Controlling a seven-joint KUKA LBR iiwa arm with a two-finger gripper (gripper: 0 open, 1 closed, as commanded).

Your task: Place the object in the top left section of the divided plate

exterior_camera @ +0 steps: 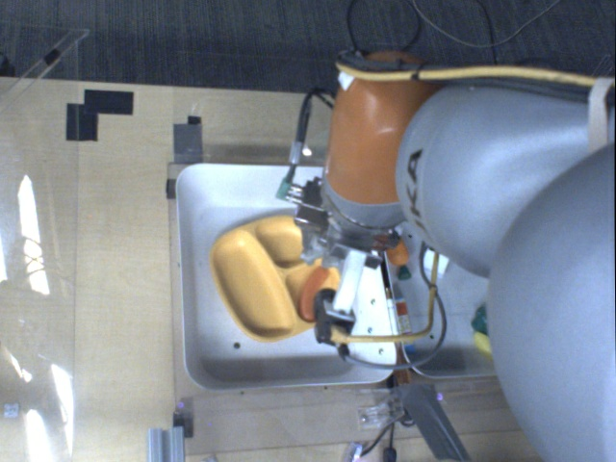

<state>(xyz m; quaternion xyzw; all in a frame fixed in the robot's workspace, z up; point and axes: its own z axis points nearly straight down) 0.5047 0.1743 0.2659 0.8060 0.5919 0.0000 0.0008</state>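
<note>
A yellow divided plate (252, 279) lies in the left white bin (197, 258), towards its middle. Two of its sections show: a long one on the left and a smaller one at the upper right. An orange object (311, 293) sits at the plate's right edge, partly hidden under the arm. My gripper (316, 269) hangs directly over that edge, just above the orange object. The wrist covers the gripper's tip and the plate's right side.
The grey arm with its orange band (371, 133) covers most of the right bin. A small yellow-green thing (478, 325) and a bit of orange and green (397, 258) peek out beside the arm. The bin's left and bottom walls are close to the plate.
</note>
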